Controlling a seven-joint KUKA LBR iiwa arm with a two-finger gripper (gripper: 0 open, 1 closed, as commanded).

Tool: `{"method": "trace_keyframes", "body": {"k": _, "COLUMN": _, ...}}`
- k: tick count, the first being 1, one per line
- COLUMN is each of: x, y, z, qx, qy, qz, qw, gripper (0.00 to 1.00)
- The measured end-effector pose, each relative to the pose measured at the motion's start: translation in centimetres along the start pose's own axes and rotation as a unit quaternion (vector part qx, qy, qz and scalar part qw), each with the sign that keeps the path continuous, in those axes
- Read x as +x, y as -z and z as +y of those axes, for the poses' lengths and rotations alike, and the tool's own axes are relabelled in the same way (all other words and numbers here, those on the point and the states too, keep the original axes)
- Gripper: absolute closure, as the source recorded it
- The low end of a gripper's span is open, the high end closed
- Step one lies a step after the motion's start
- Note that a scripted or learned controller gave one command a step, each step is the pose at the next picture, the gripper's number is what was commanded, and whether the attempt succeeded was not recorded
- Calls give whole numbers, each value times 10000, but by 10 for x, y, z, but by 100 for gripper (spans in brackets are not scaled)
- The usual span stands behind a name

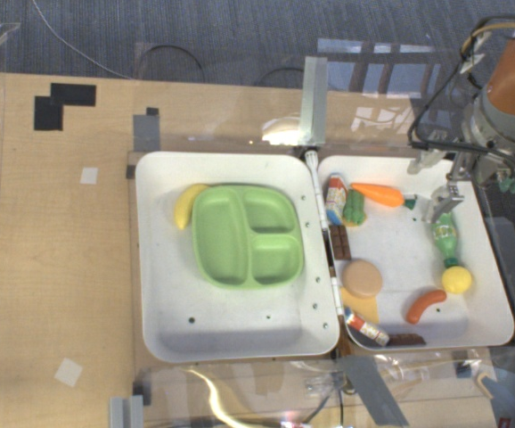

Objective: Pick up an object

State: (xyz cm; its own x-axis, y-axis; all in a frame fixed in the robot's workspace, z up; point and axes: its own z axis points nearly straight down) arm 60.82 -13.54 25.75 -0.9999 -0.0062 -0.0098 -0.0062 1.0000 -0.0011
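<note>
In right bin (498, 324), green bottle (445, 237) just below tool (443, 200).

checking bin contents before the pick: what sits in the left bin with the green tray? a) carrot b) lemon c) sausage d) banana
d: the banana lies at the upper left edge of the green tray in the left bin, while the carrot, lemon and sausage are in the right bin.
</note>
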Motion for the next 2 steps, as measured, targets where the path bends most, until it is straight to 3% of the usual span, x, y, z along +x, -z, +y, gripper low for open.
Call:
{"method": "trace_keyframes", "body": {"k": 1, "x": 2, "y": -154, "z": -72, "qx": -15, "qy": -43, "qz": 78, "qw": 10000, "gripper": 0}}
{"method": "trace_keyframes", "body": {"k": 2, "x": 66, "y": -167, "z": -38, "qx": 8, "qy": -543, "qz": -25, "qw": 9985, "gripper": 0}}
